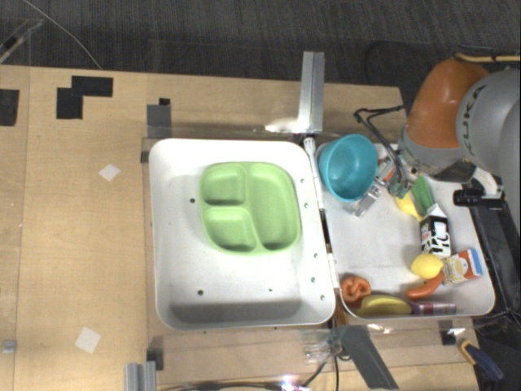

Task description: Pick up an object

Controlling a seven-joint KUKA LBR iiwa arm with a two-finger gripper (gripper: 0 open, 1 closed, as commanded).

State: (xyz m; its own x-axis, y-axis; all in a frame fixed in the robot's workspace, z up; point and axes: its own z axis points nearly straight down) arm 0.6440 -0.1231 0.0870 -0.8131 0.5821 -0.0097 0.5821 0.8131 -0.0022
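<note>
The gripper (376,192) seems to pinch the rim of the blue cup (348,166) (tipped on its side) at the right bin's (366,251) far-left corner, not yet lifted.

A single fixed camera looks down at a slant from above the surface (73,243), taking in both white bins (175,243) side by side, with the arm (476,112) entering at right.
</note>
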